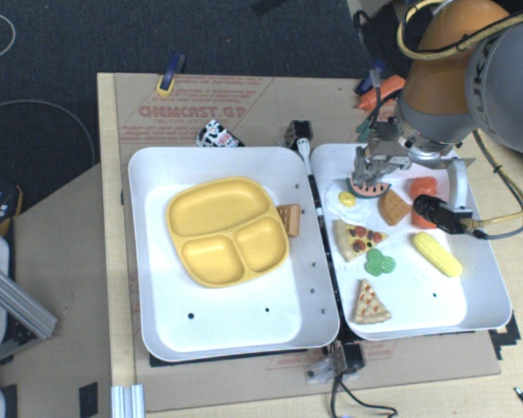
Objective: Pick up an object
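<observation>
Right bin (492, 299), near edge: pizza slice (370, 304) at 6 o'clock, green broccoli toy (380, 263) just above it, second pizza slice (357, 239) toward 9, corn cob (438, 254) at 3. Mid bin: fried egg (347, 201), brown bread piece (393, 206), red block (423, 187). Watermelon slice (368, 187) at 11 o'clock, right under the pincer (372, 169); pincer low over it, opening and grip: can't tell. Left bin (148, 259): yellow divided tray (225, 230) at center, brown cracker (289, 219) touching its 3 o'clock edge. Far tabletop (200, 103): blue-yellow clamp (169, 75) at 11
</observation>
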{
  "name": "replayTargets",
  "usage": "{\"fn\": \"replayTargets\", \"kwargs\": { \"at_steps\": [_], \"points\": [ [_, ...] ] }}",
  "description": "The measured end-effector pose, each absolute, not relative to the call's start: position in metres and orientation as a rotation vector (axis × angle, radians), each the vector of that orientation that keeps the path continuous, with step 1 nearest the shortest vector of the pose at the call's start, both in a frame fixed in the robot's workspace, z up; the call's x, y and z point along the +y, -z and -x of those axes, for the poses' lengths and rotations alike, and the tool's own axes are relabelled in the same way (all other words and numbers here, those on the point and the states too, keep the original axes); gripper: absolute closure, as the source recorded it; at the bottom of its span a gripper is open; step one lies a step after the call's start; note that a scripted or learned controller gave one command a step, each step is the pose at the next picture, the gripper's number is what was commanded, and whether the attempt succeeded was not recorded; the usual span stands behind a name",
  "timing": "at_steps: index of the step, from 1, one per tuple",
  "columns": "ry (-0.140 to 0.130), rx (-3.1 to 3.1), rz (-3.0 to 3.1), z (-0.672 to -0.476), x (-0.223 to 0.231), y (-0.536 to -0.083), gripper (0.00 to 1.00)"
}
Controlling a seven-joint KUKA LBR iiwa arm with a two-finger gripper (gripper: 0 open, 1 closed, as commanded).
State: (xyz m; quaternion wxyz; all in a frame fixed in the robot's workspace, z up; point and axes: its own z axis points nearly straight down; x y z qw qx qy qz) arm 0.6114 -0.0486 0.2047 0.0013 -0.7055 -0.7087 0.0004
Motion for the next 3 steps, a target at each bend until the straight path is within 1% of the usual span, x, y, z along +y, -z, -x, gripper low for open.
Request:
{"fn": "replayTargets", "kwargs": {
  "at_steps": [1, 2, 3],
  "points": [
    [0.005, -2.228, 2.216, -0.611, 0.012, -0.22, 1.0],
    [0.004, -2.228, 2.217, -0.616, 0.058, -0.217, 1.0],
    [0.005, -2.227, 2.219, -0.625, 0.085, -0.221, 1.0]
  ]
}}
